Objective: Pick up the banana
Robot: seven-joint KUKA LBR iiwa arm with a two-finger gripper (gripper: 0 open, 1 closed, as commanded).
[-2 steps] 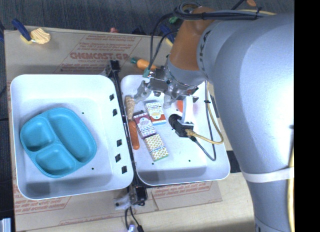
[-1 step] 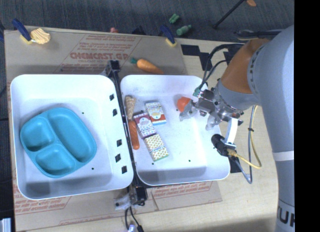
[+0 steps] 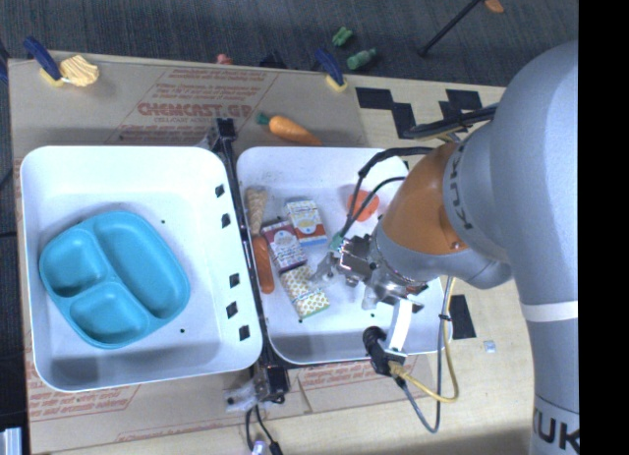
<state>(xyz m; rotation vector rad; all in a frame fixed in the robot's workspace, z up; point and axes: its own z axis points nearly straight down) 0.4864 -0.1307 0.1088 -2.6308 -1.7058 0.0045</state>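
Note:
My gripper (image 3: 336, 260) hangs low over the middle of the right bin (image 3: 295, 160), just right of a cluster of small food boxes. The nearest box is a patterned one (image 3: 308, 298) lying just below and left of the gripper. The grey arm with its orange band (image 3: 428, 209) covers the right half of this bin and hides whatever lies beneath it. A red-orange piece (image 3: 366, 203) peeks out at the arm's upper left edge.
The right bin also holds a tan bread stick (image 3: 257, 207), a sausage (image 3: 263, 264) and two more boxes (image 3: 305, 219) (image 3: 284, 245). A teal divided plate (image 3: 113, 274) lies in the left bin (image 3: 59, 163). A carrot (image 3: 291, 129) rests on the cardboard behind the bins.

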